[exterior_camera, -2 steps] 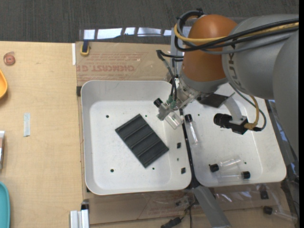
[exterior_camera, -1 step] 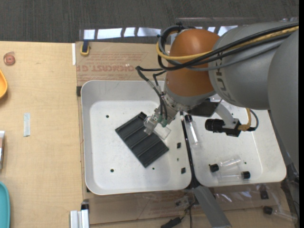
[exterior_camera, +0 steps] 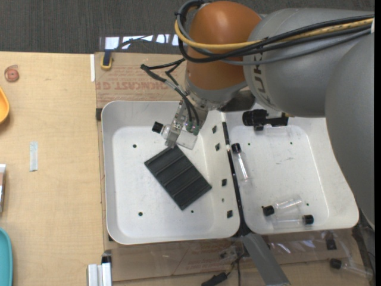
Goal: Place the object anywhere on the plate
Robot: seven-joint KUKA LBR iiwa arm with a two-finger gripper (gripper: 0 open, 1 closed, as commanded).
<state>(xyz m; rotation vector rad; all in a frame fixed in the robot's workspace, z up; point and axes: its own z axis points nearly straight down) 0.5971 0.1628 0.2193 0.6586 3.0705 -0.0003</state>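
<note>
A black ribbed plate lies at a slant in the middle of the left bin. My gripper hangs just above the plate's upper corner, close to the bin floor, under the orange-banded wrist. A small black piece shows just left of the gripper. Whether anything is held there is too small to tell.
In the right bin lie a clear tube with black caps near the front and a black part at the back. Another clear tube rests along the divider between the bins. The arm's bulk covers the upper right.
</note>
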